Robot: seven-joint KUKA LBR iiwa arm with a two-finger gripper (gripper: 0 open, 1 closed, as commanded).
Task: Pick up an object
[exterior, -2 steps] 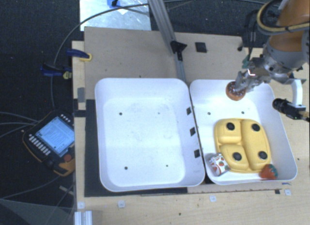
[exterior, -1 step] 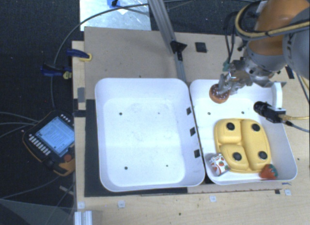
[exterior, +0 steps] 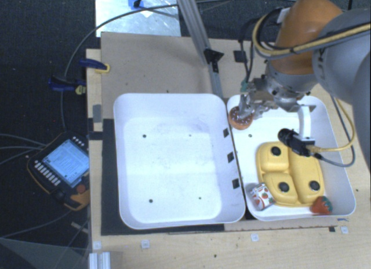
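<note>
A brown bench (exterior: 156, 65) is seen across the middle of the frame, and two shallow white bins are borne on it side by side. The left bin (exterior: 168, 163) takes up the centre of the frame; the right bin (exterior: 249, 157) lies against it toward the lower right.

The grey arm (exterior: 342, 36) is brought in from the upper right, with its orange band (exterior: 304, 21) above the far end of the right bin. A lumpy yellow moulded piece (exterior: 290, 172) with small dark dots is laid in the lower half of the right bin.

A handheld control pendant (exterior: 61, 166) with a lit screen is seen off the bench at the lower left.

The gripper (exterior: 248, 108) is lowered over the upper left corner of the right bin, just beside the wall shared with the left bin. A small brown round thing (exterior: 239, 119) is met there, directly at the gripper's tip; contact appears to be made, but a grasp cannot be confirmed, and whether the gripper is released or clenched cannot be told.

A small white-and-red item (exterior: 261, 196) is tucked against the yellow piece's lower left side, and a small red thing (exterior: 322, 205) is set at its lower right corner, near the bin's rim.
</note>
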